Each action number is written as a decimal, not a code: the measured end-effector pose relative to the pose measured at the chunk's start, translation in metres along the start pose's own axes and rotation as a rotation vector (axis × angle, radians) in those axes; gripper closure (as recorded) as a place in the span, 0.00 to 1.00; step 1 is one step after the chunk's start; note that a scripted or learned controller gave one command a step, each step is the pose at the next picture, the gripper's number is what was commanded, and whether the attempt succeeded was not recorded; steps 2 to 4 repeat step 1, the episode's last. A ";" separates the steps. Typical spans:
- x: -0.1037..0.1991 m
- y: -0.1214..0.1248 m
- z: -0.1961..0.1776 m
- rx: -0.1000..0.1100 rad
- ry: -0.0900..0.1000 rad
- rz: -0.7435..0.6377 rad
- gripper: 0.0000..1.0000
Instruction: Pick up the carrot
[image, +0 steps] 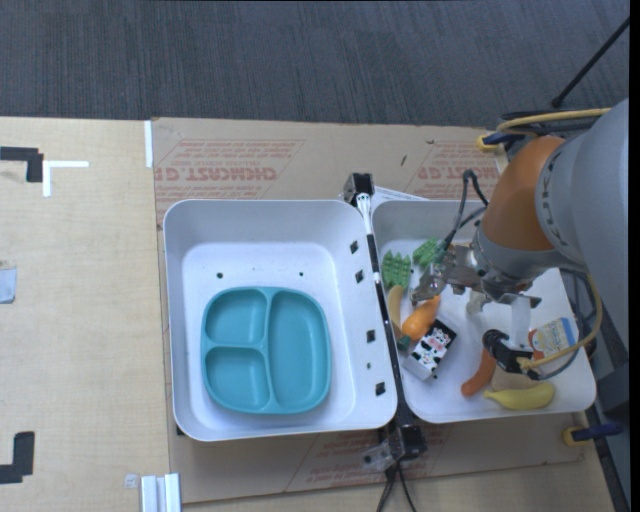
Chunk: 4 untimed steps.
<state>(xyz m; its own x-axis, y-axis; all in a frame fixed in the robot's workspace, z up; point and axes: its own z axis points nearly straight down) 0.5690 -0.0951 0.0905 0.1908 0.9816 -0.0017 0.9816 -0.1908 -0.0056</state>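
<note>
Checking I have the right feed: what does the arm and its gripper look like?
A bulky grey arm with an orange band above the wrist. Black cables loop beside it. The gripper is metallic grey, compact.

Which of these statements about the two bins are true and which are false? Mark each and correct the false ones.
1. The teal tray lies in the left bin. True.
2. The carrot lies on the tray. False: it lies in the right bin, by the divider.
3. A banana lies near the right bin's front edge. True.
4. The black-and-white box sits in the left bin. False: it is in the right bin, just below the carrot.
5. The gripper is above the right bin. True.
</note>
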 end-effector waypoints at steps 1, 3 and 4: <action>-0.001 0.000 -0.009 0.002 -0.001 -0.001 1.00; -0.001 0.000 -0.009 0.002 -0.001 -0.001 1.00; -0.001 0.000 -0.009 0.002 -0.001 -0.001 1.00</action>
